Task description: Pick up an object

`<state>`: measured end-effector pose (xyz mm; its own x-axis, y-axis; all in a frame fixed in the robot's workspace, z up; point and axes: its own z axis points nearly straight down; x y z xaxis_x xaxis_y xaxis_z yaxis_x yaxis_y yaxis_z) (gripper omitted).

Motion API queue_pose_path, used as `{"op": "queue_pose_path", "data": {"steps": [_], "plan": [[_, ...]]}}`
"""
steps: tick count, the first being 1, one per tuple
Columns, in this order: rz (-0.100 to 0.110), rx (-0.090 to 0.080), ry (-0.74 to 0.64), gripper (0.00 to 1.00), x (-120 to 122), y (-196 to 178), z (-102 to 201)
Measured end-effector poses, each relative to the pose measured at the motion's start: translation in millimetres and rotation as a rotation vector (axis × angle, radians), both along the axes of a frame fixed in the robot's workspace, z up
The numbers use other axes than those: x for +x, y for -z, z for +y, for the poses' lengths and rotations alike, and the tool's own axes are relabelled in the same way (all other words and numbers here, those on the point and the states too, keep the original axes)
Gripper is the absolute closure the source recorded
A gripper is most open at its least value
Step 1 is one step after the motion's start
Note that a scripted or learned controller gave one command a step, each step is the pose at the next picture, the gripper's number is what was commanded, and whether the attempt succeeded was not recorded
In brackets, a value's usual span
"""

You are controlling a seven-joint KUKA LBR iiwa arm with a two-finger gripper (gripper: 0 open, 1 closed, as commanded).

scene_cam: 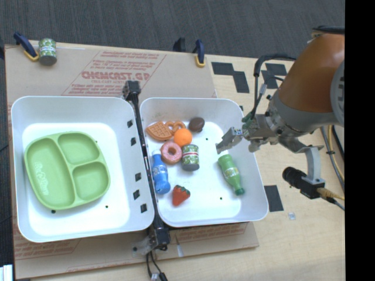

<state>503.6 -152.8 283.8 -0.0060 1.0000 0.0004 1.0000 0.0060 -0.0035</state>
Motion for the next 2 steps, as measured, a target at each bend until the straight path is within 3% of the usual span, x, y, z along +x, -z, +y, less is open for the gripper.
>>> {"op": "queue_pose_path", "data": {"steps": [1,2], "plan": [[0.003,0.002,0.0,0.0,-28.0,162.6,-48.5],[0.003,0.0,-0.007,1.0,-27.1,152.8,-48.7]]}}
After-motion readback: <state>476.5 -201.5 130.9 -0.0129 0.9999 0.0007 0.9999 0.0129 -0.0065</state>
